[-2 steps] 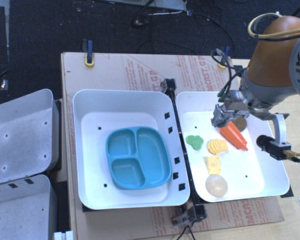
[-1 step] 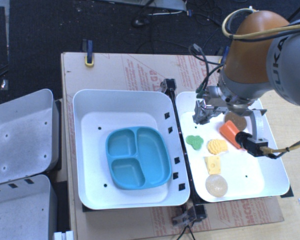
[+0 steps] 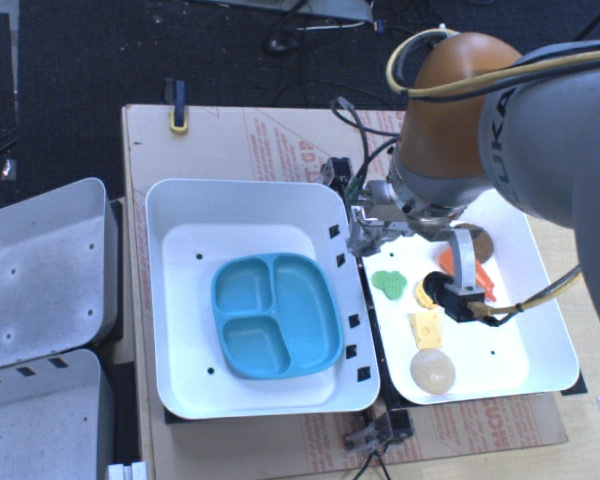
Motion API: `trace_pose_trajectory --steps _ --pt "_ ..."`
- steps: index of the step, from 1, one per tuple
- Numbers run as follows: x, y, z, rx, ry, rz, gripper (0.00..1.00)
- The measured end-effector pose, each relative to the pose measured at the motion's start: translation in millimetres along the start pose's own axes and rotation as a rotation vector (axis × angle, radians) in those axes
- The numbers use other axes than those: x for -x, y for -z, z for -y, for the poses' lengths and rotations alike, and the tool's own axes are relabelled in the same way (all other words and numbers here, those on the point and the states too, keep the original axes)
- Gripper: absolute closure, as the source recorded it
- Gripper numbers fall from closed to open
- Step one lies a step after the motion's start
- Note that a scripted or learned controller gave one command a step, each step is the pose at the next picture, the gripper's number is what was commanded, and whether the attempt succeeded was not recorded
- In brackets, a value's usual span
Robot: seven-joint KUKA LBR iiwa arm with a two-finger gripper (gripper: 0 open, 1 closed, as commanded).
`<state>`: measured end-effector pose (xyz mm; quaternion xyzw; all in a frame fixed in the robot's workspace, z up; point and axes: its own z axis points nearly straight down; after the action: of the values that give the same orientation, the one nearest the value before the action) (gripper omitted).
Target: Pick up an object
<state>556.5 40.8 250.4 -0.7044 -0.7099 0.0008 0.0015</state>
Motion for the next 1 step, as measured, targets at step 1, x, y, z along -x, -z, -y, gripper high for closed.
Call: trace_pose_trajectory --steps 1 --pt "-50.9 1.8 -10.3 0.005 0.001 0.000 1.00"
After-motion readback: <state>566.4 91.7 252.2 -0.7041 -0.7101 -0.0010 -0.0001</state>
